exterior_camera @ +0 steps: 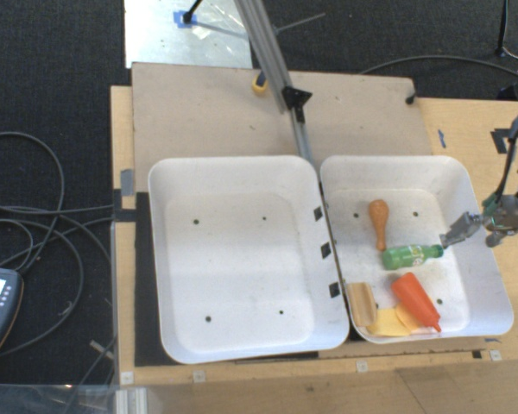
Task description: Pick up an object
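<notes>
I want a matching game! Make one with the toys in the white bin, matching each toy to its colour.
Things:
1. bottle
2. drumstick toy
3. cone
4. flat piece in the bin's corner

Colours:
A. orange-red
B. yellow
C. green
D. light brown

Pairs: 1-C, 2-D, 3-A, 4-B

Two white bins (242, 257), one green bottle (412, 254), one orange carrot (415, 300), one tan drumstick (379, 222), one yellow piece (390, 321)
</notes>
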